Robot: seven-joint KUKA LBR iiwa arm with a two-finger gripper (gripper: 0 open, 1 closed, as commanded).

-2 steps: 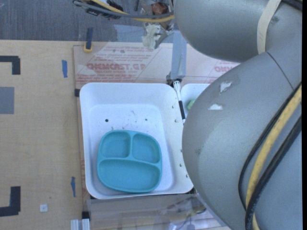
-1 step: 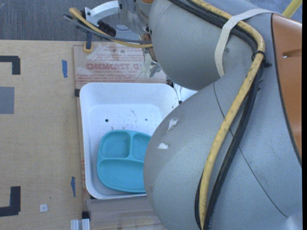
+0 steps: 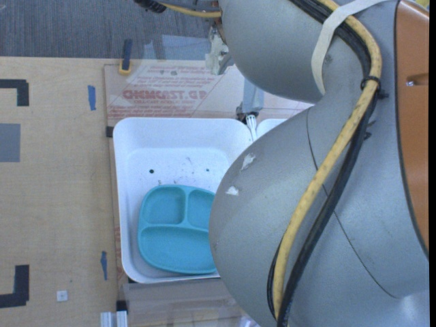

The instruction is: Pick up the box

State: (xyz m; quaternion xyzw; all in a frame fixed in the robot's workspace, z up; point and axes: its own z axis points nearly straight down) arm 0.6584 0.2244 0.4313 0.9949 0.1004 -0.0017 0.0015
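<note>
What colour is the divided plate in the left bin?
Teal blue, a plain divided plate; the camera view shows it best, partly behind the arm.

Light was even and fairly bright, with soft sheen on the grey arm [image 3: 320,182] and pale glare across the white bin [image 3: 136,155]. The arm loomed close and slightly soft; the picture was mildly grainy.

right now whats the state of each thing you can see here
teal divided plate: lying flat, face up, in the left bin, right edge hidden by the arm
left white bin: upright on the bench, holding the plate
arm: reaching over the bins, covering the right bin
</note>
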